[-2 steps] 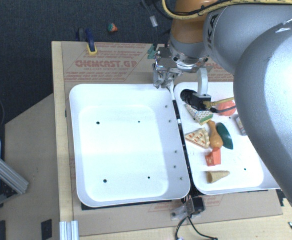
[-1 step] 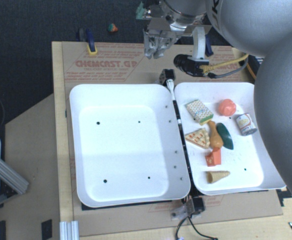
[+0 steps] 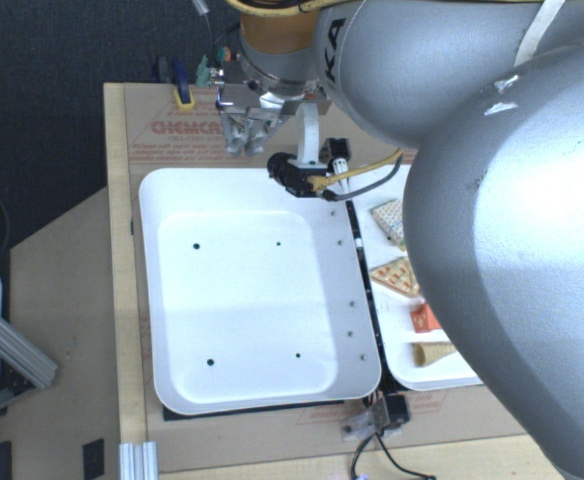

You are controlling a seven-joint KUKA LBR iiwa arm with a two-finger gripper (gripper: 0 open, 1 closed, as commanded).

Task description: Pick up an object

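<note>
Arm, gripper far from objects

- Left bin: plain white, dotted with a few small black spots.
- Right bin: white as well.
- Arm: smooth grey, with an orange band above the wrist.
- Bench board: tan, with faded red lettering.
- Small tiles: beige checked with red, one plain red.
</note>
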